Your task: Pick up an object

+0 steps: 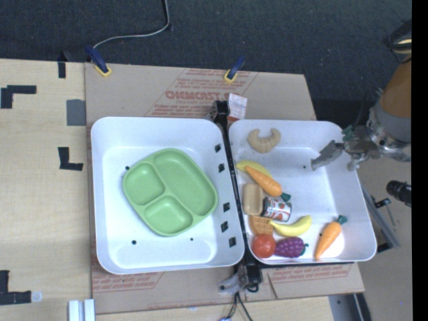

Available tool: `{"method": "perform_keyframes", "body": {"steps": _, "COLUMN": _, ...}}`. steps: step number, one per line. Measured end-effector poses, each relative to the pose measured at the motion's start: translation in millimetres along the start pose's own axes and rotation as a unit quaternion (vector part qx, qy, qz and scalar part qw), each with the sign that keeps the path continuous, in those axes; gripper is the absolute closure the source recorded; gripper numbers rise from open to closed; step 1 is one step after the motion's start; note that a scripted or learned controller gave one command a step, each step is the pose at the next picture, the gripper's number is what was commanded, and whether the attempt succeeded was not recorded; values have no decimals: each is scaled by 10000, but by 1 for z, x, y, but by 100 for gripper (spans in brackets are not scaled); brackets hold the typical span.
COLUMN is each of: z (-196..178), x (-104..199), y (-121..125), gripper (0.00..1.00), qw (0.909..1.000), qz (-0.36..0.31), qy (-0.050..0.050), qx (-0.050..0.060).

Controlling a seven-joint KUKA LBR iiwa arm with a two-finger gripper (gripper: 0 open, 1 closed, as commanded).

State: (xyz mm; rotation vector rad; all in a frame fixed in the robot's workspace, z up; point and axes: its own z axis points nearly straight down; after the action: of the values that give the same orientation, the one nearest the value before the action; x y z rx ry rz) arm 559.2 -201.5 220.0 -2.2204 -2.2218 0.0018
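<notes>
Grey metal fingers (329,155), spread and holding nothing, hover over the right white bin (354,192); we judge the tan croissant (264,139) nearest, lying crosswise to their left.

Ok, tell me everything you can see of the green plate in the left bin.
The green divided plate is pale green and looks like smooth plastic, a rounded rectangle with three compartments: one large, two smaller. It lies flat, turned at a slant, on the floor of the left bin, near its middle, apart from the walls. Nothing lies in it.
</notes>
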Motion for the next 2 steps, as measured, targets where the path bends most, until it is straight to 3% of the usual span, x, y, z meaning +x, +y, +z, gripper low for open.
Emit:
{"method": "perform_keyframes", "body": {"steps": 1, "z": 127, "x": 68, "y": -32, "gripper": 0, "qw": 10000, "qz": 1, "qy": 4, "qx": -3}}
{"method": "perform_keyframes", "body": {"steps": 2, "z": 133, "x": 83, "y": 31, "gripper": 0, "qw": 10000, "qz": -1, "qy": -21, "qx": -44}}
